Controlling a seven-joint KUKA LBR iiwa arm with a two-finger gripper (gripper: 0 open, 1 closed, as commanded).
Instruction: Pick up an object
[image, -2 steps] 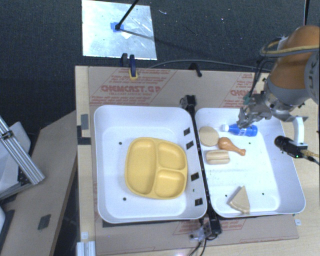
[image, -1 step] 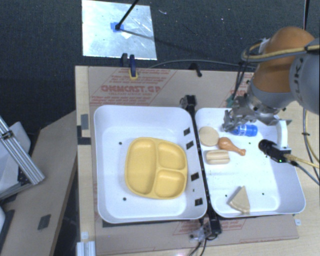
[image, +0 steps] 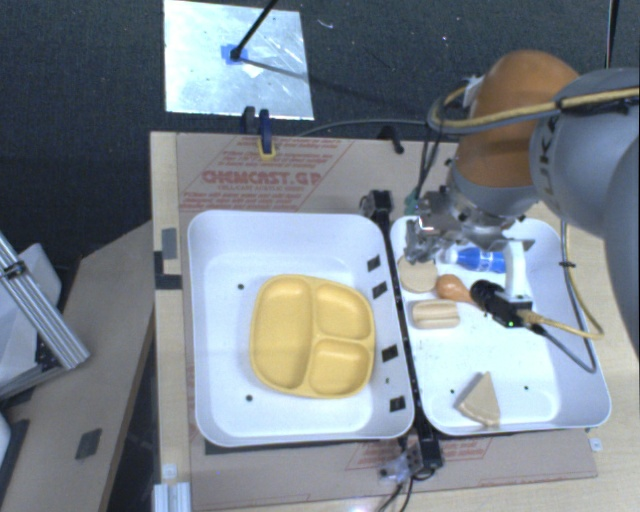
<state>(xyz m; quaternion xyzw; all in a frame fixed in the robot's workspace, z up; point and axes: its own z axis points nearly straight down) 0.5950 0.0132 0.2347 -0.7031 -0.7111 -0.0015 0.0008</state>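
The likeliest thing to be picked was a round pale biscuit, lying flat at the near-left corner of the cluster in the right bin, close to the wall shared with the other bin; the gripper hung just above its far edge, and whether it was open or closed could not be told, since the wrist hid that part; nothing could be seen held in it. Just beside the biscuit lay a brown egg-shaped lump, and under the two of them a pale roll, almost touching both; a blue bottle lay on its side behind the lump; a tan wedge sat well apart near the front of the bin. The left bin held a yellow divided plate and played no part.

The risks, as I judged them, came from crowding and shape: the biscuit was thin and flat, so a grasp could close over it and come up with nothing; the lump could roll away at a nudge; a descent slightly off could strike the shared wall, or catch two things at once and drop both on the lift.
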